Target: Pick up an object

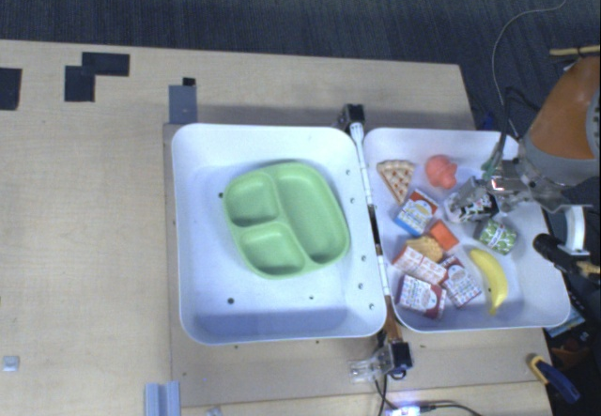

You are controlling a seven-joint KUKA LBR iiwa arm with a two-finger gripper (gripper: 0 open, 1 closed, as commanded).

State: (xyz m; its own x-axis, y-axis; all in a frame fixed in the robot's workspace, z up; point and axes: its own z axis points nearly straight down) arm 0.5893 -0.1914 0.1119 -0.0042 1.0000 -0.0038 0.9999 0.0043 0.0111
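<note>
A wooden bench (84,217) is seen from above, with two shallow white bins set side by side at centre and right of the frame.

In the left bin (202,311), a green divided plate (285,217) is laid flat near the middle; nothing else is seen with it.

In the right bin (535,297), a cluster of small items is gathered. At its upper left, a waffle slice (397,177) is placed, with a pink ball (440,170) just to its right. Below these, a small blue-and-white carton (417,212) and an orange block (441,238) are found. Lower still, red-and-white cartons (427,283) are packed together, touching one another. To their right, a banana (491,277) is laid lengthwise, and just above it a green can (497,236) is seen.

From the right edge, the arm (563,128) is reached in over the upper part of the right bin. The gripper (477,203) is held low, between the pink ball and the green can. Whether the jaws are spread or pressed together cannot be told; the area is dark and cluttered.

No item is seen lifted: every object appears to be resting in the bin. The task is judged to be at the reaching stage, with grasping and lifting left to be done.
</note>
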